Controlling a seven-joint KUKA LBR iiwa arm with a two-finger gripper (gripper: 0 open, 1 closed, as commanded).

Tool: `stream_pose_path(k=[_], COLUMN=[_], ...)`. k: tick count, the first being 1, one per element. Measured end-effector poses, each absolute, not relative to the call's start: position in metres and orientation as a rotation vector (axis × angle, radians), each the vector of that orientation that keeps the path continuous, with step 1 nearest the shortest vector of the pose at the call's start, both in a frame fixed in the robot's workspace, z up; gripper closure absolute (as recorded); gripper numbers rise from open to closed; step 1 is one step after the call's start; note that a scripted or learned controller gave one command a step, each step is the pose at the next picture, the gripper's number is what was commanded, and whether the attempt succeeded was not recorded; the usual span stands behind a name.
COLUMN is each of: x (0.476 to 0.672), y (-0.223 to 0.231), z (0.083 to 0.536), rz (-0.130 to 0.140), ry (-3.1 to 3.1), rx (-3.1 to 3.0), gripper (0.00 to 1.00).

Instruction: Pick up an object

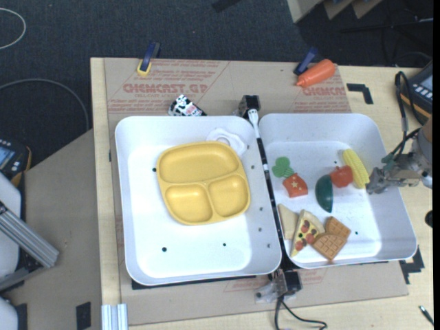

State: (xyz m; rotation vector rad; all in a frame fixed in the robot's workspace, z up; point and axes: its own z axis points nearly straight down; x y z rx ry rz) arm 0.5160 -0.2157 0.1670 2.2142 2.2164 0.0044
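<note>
The right bin (357,126) holds several toy foods: a yellow corn cob (355,167), a red tomato (342,177), a dark green vegetable (324,193), a small red piece (295,185), a green leafy piece (281,166), a pizza slice (306,232) and a waffle (333,237). My gripper (379,181) reaches in at the bin's right wall, just right of the corn cob and low over the rim. Nothing is visibly held in it.
The left bin (137,205) carries a yellow divided plate (203,182) and a small white lid (230,140). On the bench behind the bins lie an orange carrot (316,73), a black-and-white toy (185,106) and a blue-yellow clamp (146,60).
</note>
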Motion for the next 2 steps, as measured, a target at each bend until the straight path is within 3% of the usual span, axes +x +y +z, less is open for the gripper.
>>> stream_pose_path(k=[1,2], x=[0.518,0.521], y=[-0.216,-0.156], z=[0.221,0.23], rz=[0.005,0.004], ry=[2.217,2.23], rx=[2.214,2.215], gripper=[1.0,1.0])
